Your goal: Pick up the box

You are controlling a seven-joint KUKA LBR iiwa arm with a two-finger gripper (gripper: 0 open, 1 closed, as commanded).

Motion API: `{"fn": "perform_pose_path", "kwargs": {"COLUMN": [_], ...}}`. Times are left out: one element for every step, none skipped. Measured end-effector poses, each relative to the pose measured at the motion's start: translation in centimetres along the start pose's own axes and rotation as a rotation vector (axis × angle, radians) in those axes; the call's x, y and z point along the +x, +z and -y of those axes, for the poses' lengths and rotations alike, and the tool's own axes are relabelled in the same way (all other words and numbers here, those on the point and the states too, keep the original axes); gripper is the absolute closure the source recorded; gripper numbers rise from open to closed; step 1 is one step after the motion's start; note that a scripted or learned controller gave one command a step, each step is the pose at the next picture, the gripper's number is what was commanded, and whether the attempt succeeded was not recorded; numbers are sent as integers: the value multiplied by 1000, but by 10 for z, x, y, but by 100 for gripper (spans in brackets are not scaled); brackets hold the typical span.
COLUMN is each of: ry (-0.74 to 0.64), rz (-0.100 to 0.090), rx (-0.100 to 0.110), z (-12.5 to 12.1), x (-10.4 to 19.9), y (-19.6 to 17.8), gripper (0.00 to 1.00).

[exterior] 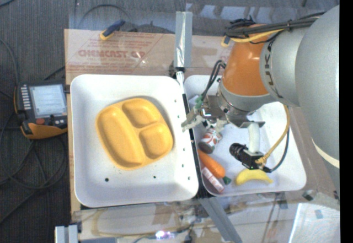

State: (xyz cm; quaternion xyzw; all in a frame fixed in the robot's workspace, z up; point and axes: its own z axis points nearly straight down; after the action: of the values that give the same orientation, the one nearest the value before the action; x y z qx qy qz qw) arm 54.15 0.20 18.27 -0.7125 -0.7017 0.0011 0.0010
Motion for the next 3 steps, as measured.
{"fn": "perform_pose_path", "kwargs": {"ry": [-101, 109, 77], "rz": [2, -1, 0], "rx": [0, 2, 2], "z": [3, -13, 17], "x": [-89, -45, -107], "y": [0, 1, 81], "gripper": [0, 0, 0]}}
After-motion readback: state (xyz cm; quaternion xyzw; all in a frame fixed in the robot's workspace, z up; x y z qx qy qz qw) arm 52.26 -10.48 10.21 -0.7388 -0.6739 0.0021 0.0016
